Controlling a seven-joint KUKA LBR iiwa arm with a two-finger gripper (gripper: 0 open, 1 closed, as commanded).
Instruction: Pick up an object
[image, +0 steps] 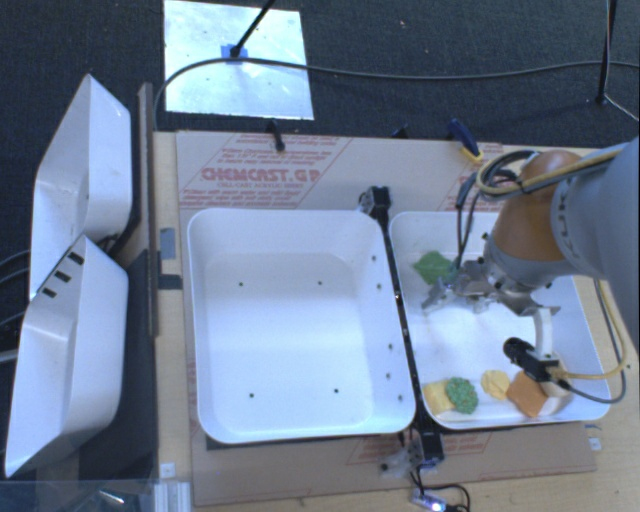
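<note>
Hand (437, 296) over right bin (470, 345)

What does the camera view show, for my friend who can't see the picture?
A grey robot arm with an orange band reaches from the right over the right white bin, its gripper beside a flat green piece. At that bin's near edge lie a yellow piece, a bumpy green piece, another yellow piece and an orange block. The left white bin sits alongside.

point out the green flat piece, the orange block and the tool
green flat piece (433, 266), camera view, its middle
orange block (526, 394), camera view, its top face
tool (440, 293), camera view, between its fingertips
</note>
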